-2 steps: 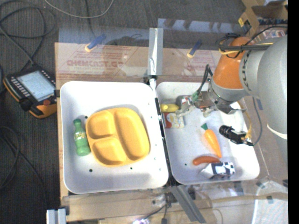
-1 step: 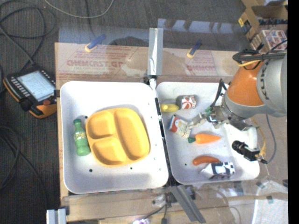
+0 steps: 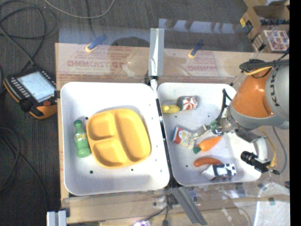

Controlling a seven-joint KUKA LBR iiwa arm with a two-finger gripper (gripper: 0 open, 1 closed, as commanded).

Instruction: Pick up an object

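At right of frame, the gripper (image 3: 215,126) hangs over the carrot (image 3: 208,143); jaw state I cannot tell. The sausage (image 3: 207,162) and carton (image 3: 182,137) lie close. The bin's (image 3: 164,140) upper middle is free.

**One fixed camera above the tabletop**

We have a single camera, mounted high over the tabletop (image 3: 70,55) and looking down at a slant. It stands far enough to take both white bins whole: the left bin (image 3: 70,98) and the right bin (image 3: 188,173) lie side by side in the middle. Around them we also see dark floor. The arm (image 3: 256,102) comes in from the right edge of our view.
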